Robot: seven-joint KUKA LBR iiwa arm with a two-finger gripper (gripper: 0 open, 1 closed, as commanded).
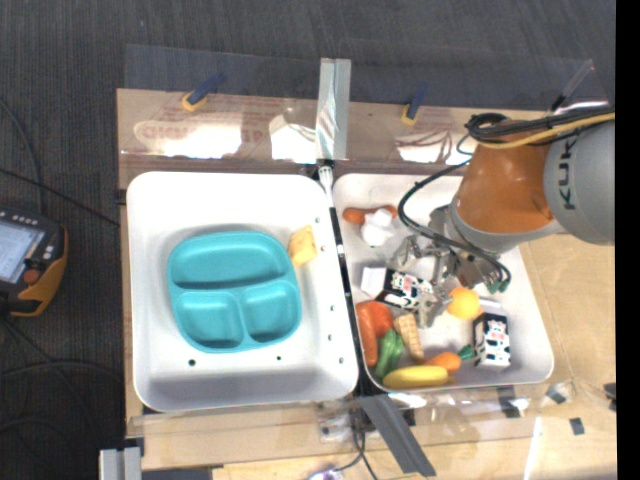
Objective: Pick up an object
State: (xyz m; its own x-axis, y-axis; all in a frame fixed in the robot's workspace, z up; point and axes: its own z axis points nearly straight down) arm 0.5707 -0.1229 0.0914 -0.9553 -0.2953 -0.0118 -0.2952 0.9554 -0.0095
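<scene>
Reaching in from the right, the grey arm with its orange band hangs over the right bin, and the gripper sits low among the toys near that bin's middle. Whether its fingers are spread or pressed together I cannot tell; the metal linkage hides the tips, and nothing is clearly seen between them.

The left bin holds a teal divided tray, with a small yellow block just beside the tray's upper right corner.

In the right bin the likeliest target is the black-and-white carton, lying just left of the gripper and apparently touching it. It is tilted, and its long axis seems to run from upper left to lower right, one end pointing toward the gripper.

Close by are a red pepper, a corn cob and a green vegetable, with a banana along the bin's near wall. A yellow lemon sits just right of the gripper, and a second carton lies beyond it.

The crowding is the main risk: a close here could catch the carton by a corner and let it twist out, or nip the lemon or corn instead. Landing a finger on top of a toy would push it aside and leave an empty grasp.
</scene>
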